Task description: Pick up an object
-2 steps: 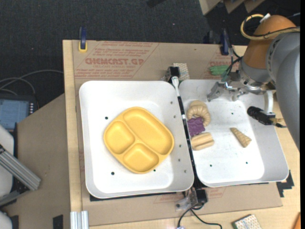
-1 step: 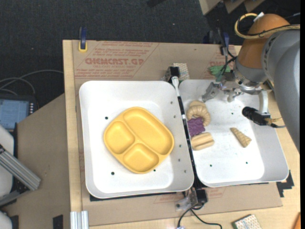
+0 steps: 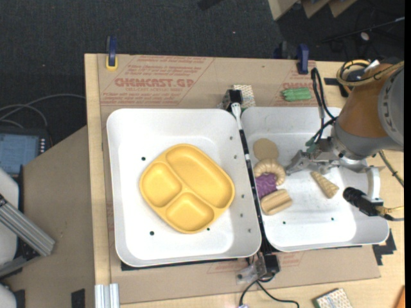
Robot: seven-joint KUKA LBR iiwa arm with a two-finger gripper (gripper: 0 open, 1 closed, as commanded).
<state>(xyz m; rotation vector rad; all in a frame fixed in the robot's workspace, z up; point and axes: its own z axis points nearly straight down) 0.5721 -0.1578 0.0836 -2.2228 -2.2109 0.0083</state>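
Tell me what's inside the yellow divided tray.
The yellow divided tray, lying in the left bin, has three compartments, and all three show bare yellow plastic with nothing in them. The bin floor beneath the tray is covered, so that part cannot be seen.

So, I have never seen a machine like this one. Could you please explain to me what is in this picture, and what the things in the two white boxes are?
You look down from one fixed camera above a workbench. The grey and orange shape on the right is a robot arm. Its gripper, a two-finger claw, reaches down into the right white bin. I cannot tell whether it holds anything.

The left white bin contains a yellow plate with three compartments.

The right bin contains small toy-like food pieces: a round tan disc, a curved beige piece, something purple, a tan bread-like block and a cone. They lie close together near the bin's left side, the cone a little apart.

The arm's job is to pick up one object.
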